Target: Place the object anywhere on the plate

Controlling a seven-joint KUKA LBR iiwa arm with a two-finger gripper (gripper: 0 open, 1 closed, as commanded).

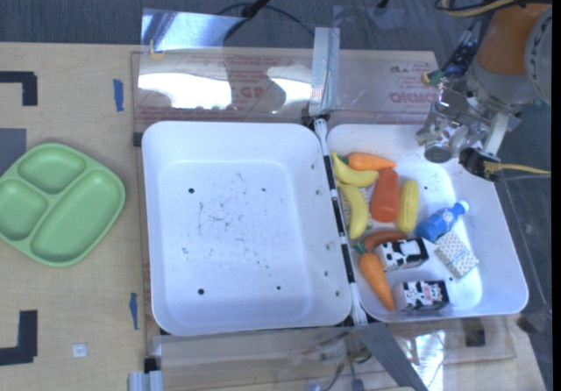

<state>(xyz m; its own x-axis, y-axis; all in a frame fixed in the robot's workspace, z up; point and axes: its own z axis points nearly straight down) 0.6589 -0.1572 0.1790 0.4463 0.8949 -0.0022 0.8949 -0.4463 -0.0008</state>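
At the far left the green plate (60, 202) lies flat on the wooden bench (88, 310), a sectioned dish with three hollows, well apart from everything else. Next comes the left bin (166, 161), a bare white tray between plate and clutter.

The right bin (504, 288) holds all the candidate things in a loose heap: two bananas (354, 192) along its left wall, a carrot (371, 161) lying crosswise at the top, an orange pepper (384, 195), an ear of corn (408, 202), a blue bottle (440, 223) tilted with its cap up and to the right, two cow-patterned cartons (403, 252), a second carrot (375, 280) and a small checked box (457, 253).

The gripper (443, 137) hangs over the upper right corner of that bin, holding nothing; whether it is released or clenched I cannot tell.

The relation that matters: every object lies below and to the left of the gripper, the top carrot, corn and bottle nearest. The plate is far left, so any carry must cross the whole left bin. Which object is meant is not clear.
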